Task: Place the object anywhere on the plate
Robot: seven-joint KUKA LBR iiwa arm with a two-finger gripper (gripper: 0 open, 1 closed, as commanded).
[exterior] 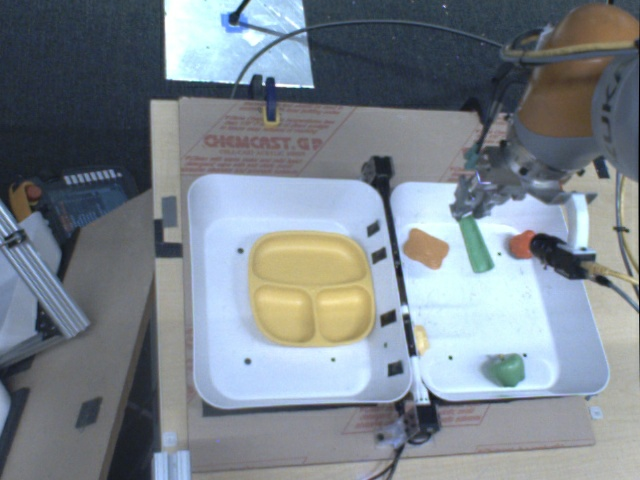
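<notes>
Green cucumber-like stick (pixel 476 244) is your likely task object: it sits in the right bin (pixel 500 313), far half, upper end right under the gripper (pixel 468 208), lower end slanting toward you. You can see the gripper touching or clamping its top end, but the view is too coarse there, so cannot tell if it is clenched, released or actually grasping. Plate (pixel 308 287) is yellow, three compartments, lying flat in the middle of the left bin (pixel 225 208), nothing on it. Around the stick you have one orange flat piece (pixel 428 248) just beside it on the left, near the divider, and one small red-orange piece (pixel 522 244) on the other side, close to a black attachment (pixel 560 255) on the bin's right rim. One green rounded item (pixel 505 369) sits well apart in the near part of the same bin. One small yellow bit (pixel 421 340) is at the divider edge, half hidden. Between stick and plate stand the two inner bin walls with black clips (pixel 385 258). Count: two bins, one plate, five loose objects in the right bin, one arm (pixel 580 78). Behind the bench you see a foil sheet (pixel 238 28) with a blue mark.
</notes>
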